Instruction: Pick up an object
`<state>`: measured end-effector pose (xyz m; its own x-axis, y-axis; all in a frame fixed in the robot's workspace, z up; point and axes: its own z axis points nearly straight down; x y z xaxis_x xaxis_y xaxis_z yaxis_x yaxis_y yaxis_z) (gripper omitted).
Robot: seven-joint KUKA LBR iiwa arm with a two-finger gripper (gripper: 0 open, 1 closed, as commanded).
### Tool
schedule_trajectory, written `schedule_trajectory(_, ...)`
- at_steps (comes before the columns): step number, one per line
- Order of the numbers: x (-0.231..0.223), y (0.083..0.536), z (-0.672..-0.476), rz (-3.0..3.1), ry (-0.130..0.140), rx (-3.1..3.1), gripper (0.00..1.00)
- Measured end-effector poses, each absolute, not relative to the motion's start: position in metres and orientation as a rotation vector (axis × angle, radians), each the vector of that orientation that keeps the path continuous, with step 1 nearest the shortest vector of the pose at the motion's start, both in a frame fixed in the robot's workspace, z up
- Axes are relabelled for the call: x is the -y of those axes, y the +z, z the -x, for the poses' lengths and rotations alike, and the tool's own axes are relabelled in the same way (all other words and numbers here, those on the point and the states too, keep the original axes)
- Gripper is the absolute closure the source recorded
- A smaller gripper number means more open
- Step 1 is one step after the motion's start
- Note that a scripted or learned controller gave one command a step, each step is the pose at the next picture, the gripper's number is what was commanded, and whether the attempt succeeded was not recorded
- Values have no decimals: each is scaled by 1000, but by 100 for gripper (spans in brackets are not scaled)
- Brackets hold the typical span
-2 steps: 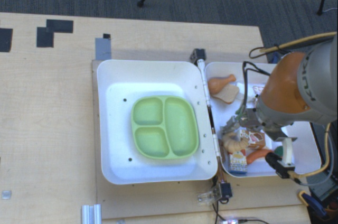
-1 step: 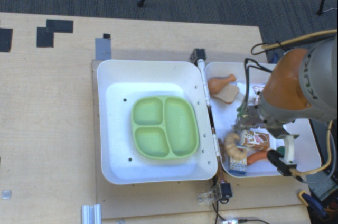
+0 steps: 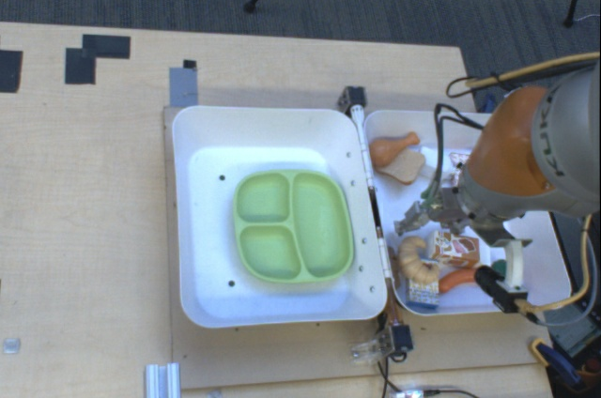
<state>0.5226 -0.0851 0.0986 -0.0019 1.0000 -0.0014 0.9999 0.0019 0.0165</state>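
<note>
From my seat at the remote console I see two white bins side by side on the pale wooden bench point(image 3: 84, 227). The left bin point(image 3: 202, 199) carries a light green divided plate point(image 3: 293, 227) with three compartments, lying flat near the middle of its floor. The right bin point(image 3: 554, 269) holds the loose items: a chicken drumstick toy point(image 3: 392, 145) near its far end, with a tan bread-like piece point(image 3: 404, 166) touching it just below; nearer to me a pretzel-shaped pastry point(image 3: 415, 257), a small printed packet point(image 3: 454, 247) right beside it, an orange carrot-like piece point(image 3: 458, 280) just under the packet, and something blue point(image 3: 422, 297) against the near rim — I cannot make out what that is. The arm point(image 3: 545, 152) comes in from the right, its orange band sitting over the right bin, and the gripper point(image 3: 434, 210) hangs low above the pastry and the packet, between them and the bread piece. I cannot tell how the hand is set — the wrist body covers most of it from this angle — and I see nothing lifted clear of the bin floor.
</note>
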Motion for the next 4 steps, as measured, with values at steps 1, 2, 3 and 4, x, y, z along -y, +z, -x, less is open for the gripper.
schedule_trajectory(1,87,88,-491,-2211,13,-2214,0)
schedule_trajectory(2,87,99,-493,-2208,19,-2212,100)
schedule_trajectory(3,87,99,-493,-2208,18,-2213,0)
schedule_trajectory(4,115,87,-554,-2210,7,-2223,0)
